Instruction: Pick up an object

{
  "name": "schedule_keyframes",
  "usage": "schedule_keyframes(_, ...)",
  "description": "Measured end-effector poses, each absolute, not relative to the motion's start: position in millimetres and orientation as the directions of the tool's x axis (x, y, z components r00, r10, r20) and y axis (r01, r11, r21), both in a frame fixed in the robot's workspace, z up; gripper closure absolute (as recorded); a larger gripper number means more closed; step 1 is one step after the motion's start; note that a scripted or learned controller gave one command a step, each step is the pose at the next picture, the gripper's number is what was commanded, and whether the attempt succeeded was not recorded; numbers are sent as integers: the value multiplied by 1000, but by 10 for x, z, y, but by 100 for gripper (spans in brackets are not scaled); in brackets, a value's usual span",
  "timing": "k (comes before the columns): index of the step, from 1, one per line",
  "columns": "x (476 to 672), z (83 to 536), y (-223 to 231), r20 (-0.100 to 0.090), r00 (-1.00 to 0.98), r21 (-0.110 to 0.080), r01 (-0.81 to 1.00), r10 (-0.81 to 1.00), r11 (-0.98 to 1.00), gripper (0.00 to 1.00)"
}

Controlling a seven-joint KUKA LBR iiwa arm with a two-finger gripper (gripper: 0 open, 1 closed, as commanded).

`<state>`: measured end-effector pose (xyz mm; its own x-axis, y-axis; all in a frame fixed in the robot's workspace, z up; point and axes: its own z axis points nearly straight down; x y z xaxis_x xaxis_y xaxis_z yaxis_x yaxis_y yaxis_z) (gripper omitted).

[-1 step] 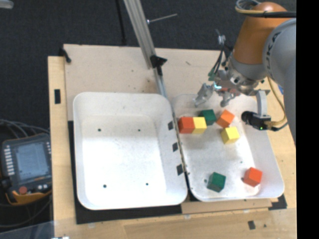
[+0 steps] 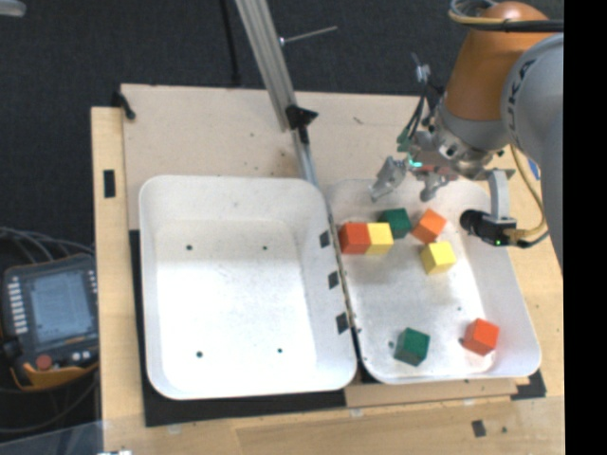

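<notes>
Camera view, read from left to right. At the left edge, a teach pendant (image 2: 52, 316) lies off the bench. The left bin (image 2: 237, 287) fills the centre-left of the frame. The right bin (image 2: 503, 282) holds the candidate objects: a red cube (image 2: 354, 238) touching a yellow cube (image 2: 379, 238), a dark green cube (image 2: 397, 223) just behind them, an orange cube (image 2: 431, 225), a second yellow cube (image 2: 438, 256), and, near the lower rim, a green cube (image 2: 412, 346) and a red-orange cube (image 2: 481, 336). At upper right, the gripper (image 2: 410, 182) hovers above the bin's far edge with its fingers spread and nothing between them. Judged from this, no object is grasped yet; descent, closing and lifting all remain.
</notes>
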<state>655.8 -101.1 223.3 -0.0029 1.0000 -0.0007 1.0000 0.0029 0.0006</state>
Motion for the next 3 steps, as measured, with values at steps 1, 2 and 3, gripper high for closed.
schedule_keyframes(1, 6486, 1630, -1000, -2, 0, -4, 1000, 1000, 0, 0)
schedule_keyframes(2, 6548, 1369, -1042, -3, -1, 18, 1000, 1000, 1, 0)
schedule_keyframes(3, 6564, 1333, -1043, -4, 0, 22, 1000, 1000, 0, 0)
